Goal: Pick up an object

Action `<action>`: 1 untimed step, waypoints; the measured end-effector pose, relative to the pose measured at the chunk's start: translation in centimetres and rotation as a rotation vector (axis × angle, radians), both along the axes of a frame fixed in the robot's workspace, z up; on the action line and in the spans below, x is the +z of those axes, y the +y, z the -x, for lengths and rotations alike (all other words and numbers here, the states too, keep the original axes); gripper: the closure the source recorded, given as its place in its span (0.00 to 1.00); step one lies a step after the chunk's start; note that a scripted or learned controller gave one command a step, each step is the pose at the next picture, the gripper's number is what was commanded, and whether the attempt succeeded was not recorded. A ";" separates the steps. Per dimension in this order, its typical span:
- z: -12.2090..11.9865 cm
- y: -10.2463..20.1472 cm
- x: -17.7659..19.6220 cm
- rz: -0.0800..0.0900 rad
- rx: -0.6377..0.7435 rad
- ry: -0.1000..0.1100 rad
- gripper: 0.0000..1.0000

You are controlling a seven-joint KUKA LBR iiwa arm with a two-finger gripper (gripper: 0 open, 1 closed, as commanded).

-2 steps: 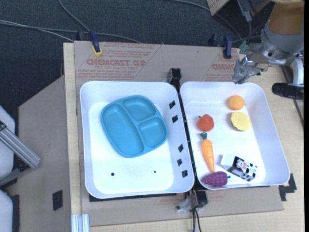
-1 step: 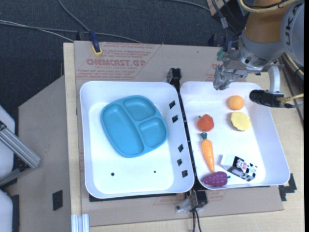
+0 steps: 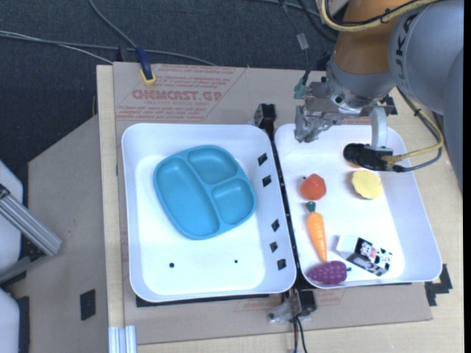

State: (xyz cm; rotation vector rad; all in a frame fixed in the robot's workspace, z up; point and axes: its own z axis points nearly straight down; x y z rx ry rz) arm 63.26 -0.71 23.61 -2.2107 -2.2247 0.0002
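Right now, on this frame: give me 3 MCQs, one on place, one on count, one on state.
1. Where is the blue divided plate?
A. left bin
B. right bin
C. on the cardboard

2. How many items lie in the right bin?
A. two
B. five
C. eight

3. How does the gripper stand?
A. above the right bin's far edge, apart from the items
B. touching the toy carrot
C. over the plate

Key: A, the plate lies in the left bin; B, tomato, lemon, carrot, grapes and a small box; A, it hangs at the far rim.
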 end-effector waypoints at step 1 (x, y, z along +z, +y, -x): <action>-0.5 5.2 0.1 0.000 0.000 -0.005 1.00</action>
